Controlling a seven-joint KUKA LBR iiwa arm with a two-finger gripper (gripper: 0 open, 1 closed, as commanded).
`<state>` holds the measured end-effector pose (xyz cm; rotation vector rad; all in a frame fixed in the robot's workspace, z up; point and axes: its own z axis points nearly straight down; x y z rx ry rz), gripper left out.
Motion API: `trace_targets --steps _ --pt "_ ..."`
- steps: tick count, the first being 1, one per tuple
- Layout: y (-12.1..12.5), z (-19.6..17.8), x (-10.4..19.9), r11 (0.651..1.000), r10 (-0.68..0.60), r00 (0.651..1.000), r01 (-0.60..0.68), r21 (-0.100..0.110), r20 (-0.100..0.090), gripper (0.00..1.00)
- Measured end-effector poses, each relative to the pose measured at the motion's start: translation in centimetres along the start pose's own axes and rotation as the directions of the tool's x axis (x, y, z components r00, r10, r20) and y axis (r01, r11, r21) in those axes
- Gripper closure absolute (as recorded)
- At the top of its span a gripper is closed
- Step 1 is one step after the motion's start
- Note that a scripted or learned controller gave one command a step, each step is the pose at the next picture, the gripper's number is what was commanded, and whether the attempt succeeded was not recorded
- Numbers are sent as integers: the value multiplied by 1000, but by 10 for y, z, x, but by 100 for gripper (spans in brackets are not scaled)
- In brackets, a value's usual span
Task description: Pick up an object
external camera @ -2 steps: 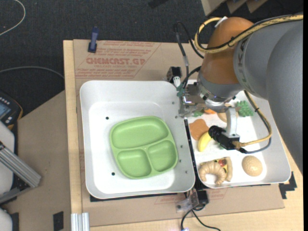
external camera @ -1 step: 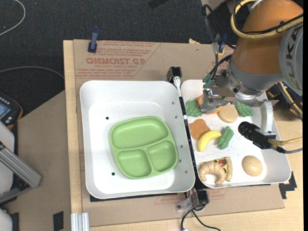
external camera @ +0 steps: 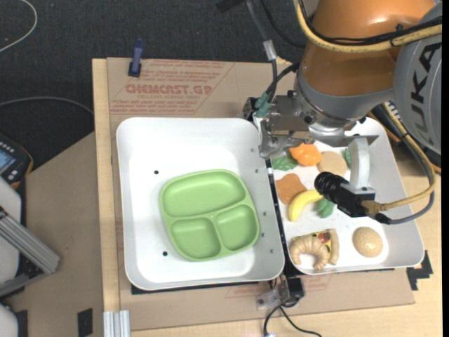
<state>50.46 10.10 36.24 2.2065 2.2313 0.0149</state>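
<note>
The right bin [external camera: 410, 248] holds several toy foods. Among them are an orange piece [external camera: 306, 154], a green leafy piece [external camera: 283, 164], a brown-orange slab [external camera: 289, 186], a yellow banana [external camera: 302, 204], a tan croissant [external camera: 314, 250] and a round beige bun [external camera: 367, 241]. My gripper [external camera: 313, 148] hangs low over the far part of this bin, right above the orange piece, and the grey and orange wrist hides most of it. Nothing is visibly held. A black cylinder with a cable [external camera: 339, 192] juts out beside the banana.
The left bin [external camera: 140, 160] carries a green three-compartment tray [external camera: 209, 214]. Both bins rest on a cardboard sheet [external camera: 175, 86] with a blue clip [external camera: 136, 59] at its far edge. Cables run behind the arm and along the right bin's side.
</note>
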Motion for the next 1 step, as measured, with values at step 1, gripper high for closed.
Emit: trace_targets --steps 1 --pt "-25 -72 10 1000 8 1000 -8 2 2 100"
